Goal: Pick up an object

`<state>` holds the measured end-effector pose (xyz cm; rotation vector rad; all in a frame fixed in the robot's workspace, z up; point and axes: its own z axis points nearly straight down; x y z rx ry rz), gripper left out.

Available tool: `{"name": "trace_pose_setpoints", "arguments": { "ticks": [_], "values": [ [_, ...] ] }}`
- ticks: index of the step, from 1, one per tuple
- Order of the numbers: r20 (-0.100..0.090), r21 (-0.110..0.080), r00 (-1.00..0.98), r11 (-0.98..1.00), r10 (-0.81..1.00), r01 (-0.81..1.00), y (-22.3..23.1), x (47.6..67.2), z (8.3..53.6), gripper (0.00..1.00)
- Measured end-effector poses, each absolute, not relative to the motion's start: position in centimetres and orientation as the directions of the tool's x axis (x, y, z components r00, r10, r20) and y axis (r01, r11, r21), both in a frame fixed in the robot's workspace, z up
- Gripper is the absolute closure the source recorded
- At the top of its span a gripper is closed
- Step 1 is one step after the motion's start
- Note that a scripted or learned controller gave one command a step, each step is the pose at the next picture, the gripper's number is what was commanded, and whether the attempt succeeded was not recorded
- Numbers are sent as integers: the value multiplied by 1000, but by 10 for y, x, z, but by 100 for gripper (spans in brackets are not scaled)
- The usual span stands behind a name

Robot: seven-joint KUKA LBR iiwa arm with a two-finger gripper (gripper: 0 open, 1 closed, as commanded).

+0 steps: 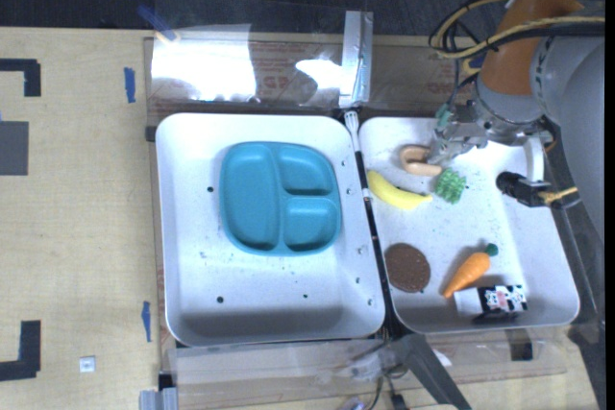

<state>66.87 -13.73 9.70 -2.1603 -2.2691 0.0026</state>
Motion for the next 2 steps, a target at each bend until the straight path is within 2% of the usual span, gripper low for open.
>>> {"name": "trace_pose_setpoints", "arguments": {
  "ticks": [1, 2],
  "values": [
    [6, -8, -50, 50, 999, 999, -136, 669, 96, 0],
    [-1, 9, -81, 81, 997, 997, -153, 646, 89, 0]
  ]
}}
